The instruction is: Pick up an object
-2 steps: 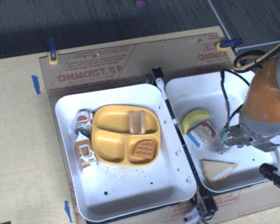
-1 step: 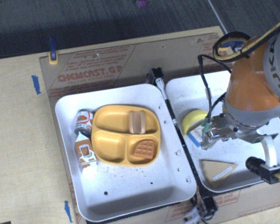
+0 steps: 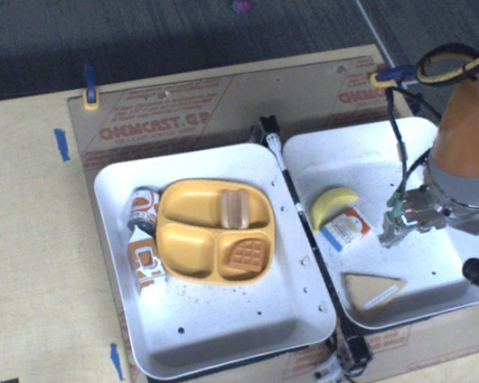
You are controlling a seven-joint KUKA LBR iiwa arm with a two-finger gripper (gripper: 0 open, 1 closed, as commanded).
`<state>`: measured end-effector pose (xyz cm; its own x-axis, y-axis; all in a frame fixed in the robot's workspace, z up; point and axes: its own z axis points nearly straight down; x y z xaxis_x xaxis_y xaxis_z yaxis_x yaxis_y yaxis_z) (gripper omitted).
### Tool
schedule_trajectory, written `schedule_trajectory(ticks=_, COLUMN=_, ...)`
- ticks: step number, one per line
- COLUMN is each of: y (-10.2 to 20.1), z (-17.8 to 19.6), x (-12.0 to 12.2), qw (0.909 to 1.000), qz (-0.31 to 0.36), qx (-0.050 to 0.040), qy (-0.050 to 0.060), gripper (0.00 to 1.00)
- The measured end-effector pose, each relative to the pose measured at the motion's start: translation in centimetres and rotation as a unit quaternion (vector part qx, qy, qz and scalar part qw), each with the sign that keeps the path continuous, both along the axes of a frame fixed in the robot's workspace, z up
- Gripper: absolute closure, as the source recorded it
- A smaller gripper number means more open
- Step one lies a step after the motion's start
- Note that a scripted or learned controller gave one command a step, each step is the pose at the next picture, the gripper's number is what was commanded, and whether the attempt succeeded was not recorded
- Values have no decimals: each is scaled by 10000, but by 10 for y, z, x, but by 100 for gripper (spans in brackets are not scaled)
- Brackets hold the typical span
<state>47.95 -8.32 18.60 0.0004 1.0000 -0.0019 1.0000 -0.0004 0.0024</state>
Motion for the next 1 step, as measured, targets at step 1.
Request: schedule_trajectory(ticks=1, y=73, z=14, x=1, qw=10000, qz=10, qx=8, qy=-7, gripper=100)
